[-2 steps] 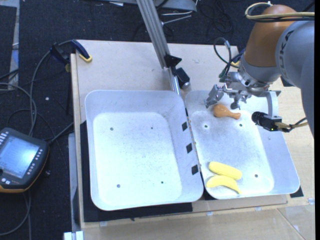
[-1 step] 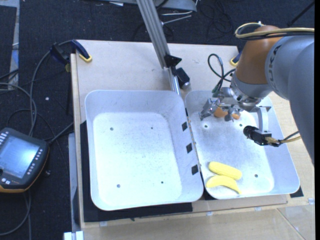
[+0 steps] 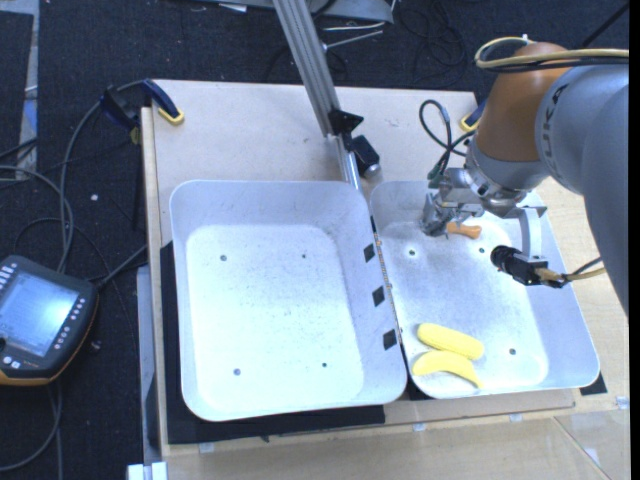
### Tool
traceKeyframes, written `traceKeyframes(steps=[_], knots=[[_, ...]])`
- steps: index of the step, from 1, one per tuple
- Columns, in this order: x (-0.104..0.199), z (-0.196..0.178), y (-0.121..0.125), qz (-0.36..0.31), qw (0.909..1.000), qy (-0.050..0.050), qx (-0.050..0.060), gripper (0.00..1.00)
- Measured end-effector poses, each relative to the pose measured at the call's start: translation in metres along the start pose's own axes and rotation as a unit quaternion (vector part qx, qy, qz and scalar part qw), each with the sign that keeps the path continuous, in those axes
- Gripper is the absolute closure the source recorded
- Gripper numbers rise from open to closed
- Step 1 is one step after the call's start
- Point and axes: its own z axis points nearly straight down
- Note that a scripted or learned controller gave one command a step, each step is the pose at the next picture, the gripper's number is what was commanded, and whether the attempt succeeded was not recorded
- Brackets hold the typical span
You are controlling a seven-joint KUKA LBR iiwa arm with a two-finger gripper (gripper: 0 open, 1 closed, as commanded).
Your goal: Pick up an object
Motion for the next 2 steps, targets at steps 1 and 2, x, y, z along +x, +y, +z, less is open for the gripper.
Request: traceKeyframes(steps=[1, 2], knots=[[-0.007, -0.060, 0.004, 0.000, 1.0000, 0.000, -0.002, 1.00], [-0.009, -0.111, 0.015, 0.000, 1.0000, 0.000, -0.002, 1.00]])
